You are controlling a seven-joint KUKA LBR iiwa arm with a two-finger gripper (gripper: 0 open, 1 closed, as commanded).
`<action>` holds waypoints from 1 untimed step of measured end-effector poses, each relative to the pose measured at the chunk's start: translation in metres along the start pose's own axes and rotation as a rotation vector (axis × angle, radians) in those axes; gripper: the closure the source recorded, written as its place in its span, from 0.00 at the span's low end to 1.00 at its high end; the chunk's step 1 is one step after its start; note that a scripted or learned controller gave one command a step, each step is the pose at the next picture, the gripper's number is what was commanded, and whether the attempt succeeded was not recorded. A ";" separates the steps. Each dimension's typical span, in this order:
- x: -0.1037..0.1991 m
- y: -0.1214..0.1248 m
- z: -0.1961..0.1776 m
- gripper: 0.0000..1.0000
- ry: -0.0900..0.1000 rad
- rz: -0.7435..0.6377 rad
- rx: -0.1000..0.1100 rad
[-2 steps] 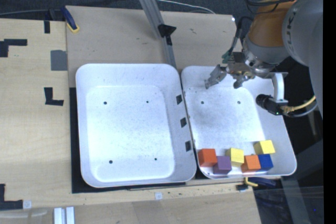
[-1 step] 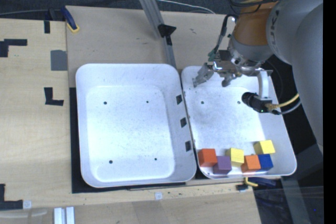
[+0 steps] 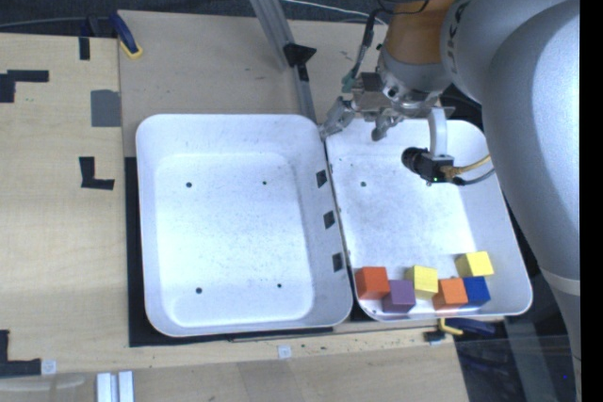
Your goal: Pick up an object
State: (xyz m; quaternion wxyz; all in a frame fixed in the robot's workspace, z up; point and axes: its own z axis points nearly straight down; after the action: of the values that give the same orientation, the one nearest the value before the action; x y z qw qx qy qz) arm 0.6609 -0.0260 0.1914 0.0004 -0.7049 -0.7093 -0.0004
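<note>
Camera view puts us above a pale wooden bench with two shallow white bins side by side. In the left bin we see a bare speckled floor with four small dark dots. In the right bin a cluster of small blocks sits along the near rim, toward six o'clock of that bin. From left to right we count an orange block, a purple block just beside it at its four o'clock, a yellow block touching the purple one, a second orange block, a blue block pressed against that one, and another yellow block at twelve o'clock of the blue. The grey arm enters from three o'clock, its orange band near the top of the frame. The gripper hangs over the far left corner of the right bin, at about eleven o'clock of that bin, close to the wall shared with the left bin and well apart from the blocks. We see its two thin fingers spread apart with nothing between them. A small black part with a yellow cable hangs from the wrist over the bin floor. A slanted metal rail runs from twelve o'clock down toward the gap between the bins.
</note>
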 end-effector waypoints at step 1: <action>0.038 0.018 0.000 0.00 0.001 0.001 0.000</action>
State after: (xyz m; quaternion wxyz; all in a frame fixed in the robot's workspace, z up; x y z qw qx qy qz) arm 0.6786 0.0123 0.1918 0.0007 -0.7053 -0.7089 -0.0004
